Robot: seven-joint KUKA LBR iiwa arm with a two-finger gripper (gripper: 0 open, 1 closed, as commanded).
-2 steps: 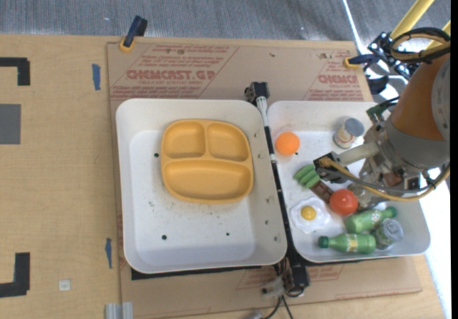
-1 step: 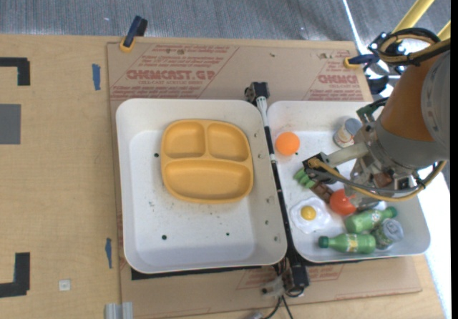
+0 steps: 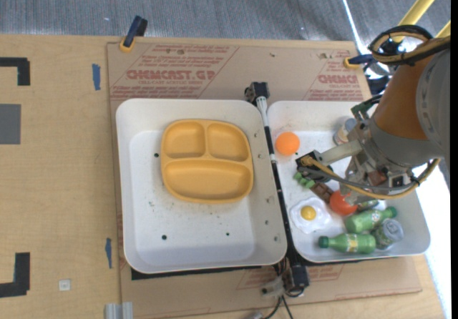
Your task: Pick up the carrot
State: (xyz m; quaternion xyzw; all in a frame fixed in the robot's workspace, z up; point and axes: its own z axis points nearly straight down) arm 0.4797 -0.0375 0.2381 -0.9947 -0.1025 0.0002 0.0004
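The carrot [image 3: 341, 203] shows as an orange-red piece with a bit of green at its right end, low in the right bin [image 3: 418, 239]. My gripper [image 3: 356, 185] hangs just above and to the right of it, under the grey wrist with the orange band. The wrist hides part of the carrot and where the gripper meets it. I cannot tell whether the carrot is touched or gripped.
In the right bin lie an orange ball [image 3: 287, 143], a fried egg [image 3: 309, 213], two green bottles [image 3: 348, 242] [image 3: 368, 221] and a dark green piece [image 3: 313, 182]. The left bin [image 3: 136, 239] holds a yellow divided plate [image 3: 207, 160].
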